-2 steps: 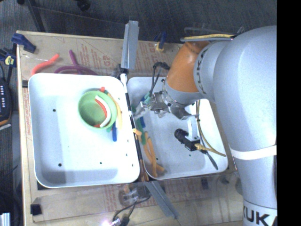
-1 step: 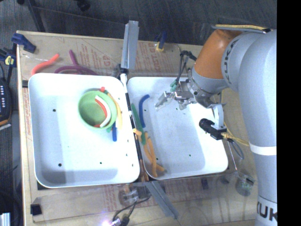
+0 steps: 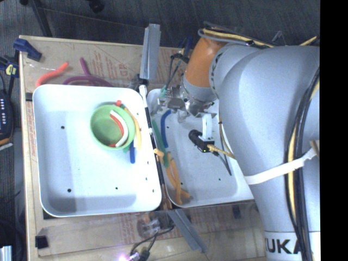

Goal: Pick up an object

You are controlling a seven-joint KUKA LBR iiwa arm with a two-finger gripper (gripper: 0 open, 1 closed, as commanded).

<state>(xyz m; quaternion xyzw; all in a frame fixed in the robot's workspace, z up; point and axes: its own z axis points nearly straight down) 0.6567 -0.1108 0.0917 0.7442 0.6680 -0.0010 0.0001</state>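
My gripper [image 3: 166, 105] reaches down into the far left corner of the right bin [image 3: 217, 192], under the orange-banded wrist [image 3: 200, 64]. Just below it a blue stick-like object [image 3: 165, 126] stands tilted against the bin's left wall, with a green strip [image 3: 156, 131] beside it. Further along that wall lie orange pieces [image 3: 173, 174]. The arm's body covers much of this bin. I cannot see anything held.
The left bin [image 3: 70, 189] holds a green bowl [image 3: 106, 128] with a red piece [image 3: 116, 118] and a white piece [image 3: 125, 137] in it, a yellow strip [image 3: 137, 136] and a small blue object [image 3: 132, 155] beside it. Pink and red items [image 3: 81, 79] lie on the bench behind.
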